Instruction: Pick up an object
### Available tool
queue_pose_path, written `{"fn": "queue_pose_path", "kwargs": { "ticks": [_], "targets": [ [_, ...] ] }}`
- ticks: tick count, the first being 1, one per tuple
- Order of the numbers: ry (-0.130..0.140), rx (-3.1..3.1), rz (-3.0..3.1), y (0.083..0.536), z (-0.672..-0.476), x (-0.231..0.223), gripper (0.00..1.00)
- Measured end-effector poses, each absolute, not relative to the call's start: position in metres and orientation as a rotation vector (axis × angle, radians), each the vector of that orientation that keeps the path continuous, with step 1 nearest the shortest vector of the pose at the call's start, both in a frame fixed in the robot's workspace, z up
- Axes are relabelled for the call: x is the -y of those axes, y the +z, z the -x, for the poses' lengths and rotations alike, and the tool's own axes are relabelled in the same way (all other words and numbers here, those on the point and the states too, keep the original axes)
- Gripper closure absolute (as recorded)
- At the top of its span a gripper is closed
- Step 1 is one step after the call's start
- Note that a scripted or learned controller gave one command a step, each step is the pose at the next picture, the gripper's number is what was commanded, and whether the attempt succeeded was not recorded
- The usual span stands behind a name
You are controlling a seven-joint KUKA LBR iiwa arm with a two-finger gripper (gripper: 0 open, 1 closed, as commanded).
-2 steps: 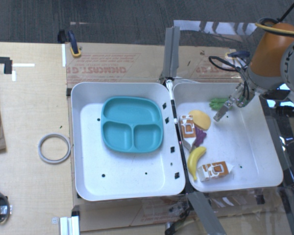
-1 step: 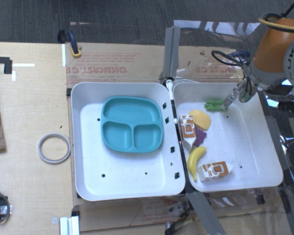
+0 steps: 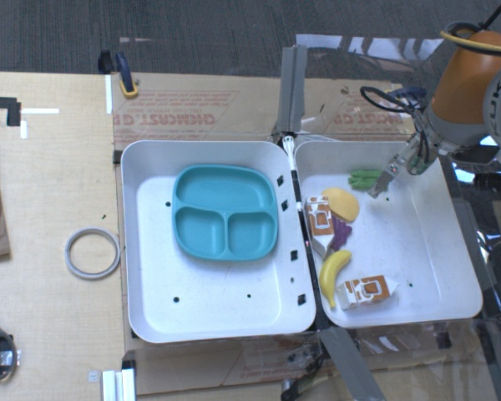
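Two shallow white bins sit side by side: the left bin (image 3: 142, 249) holds one teal plastic plate with three compartments (image 3: 226, 212), and the right bin (image 3: 434, 257) holds six small things near its left wall, namely one green leafy toy (image 3: 364, 179), one yellow rounded toy (image 3: 341, 202), one purple toy (image 3: 340, 234), one yellow toy banana (image 3: 333, 275) and two orange-and-white cartons, one upper (image 3: 319, 216) and one lower (image 3: 366, 291). The grey arm's two-finger gripper (image 3: 381, 185) hangs low over the right bin's back part, just right of the green leafy toy, with nothing visibly between its fingers, and whether the claw is spread or pressed together cannot be told. On the wooden bench to the left lies one grey ring (image 3: 93, 252).
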State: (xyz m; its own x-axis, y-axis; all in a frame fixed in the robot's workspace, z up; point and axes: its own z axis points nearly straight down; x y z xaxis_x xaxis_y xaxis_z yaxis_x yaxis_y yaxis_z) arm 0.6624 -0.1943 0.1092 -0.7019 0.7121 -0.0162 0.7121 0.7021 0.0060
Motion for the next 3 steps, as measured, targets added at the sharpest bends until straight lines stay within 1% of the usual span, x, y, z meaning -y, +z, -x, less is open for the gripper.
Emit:
{"fn": "queue_pose_path", "kwargs": {
  "ticks": [1,2,3],
  "targets": [
    [0.001,-3.005,-0.906,0.093,-0.649,0.170,0.00],
    [0.003,-2.999,-0.912,0.103,-0.649,0.171,1.00],
    [0.000,-2.923,-1.142,0.192,-0.645,0.109,1.00]
  ]
}}
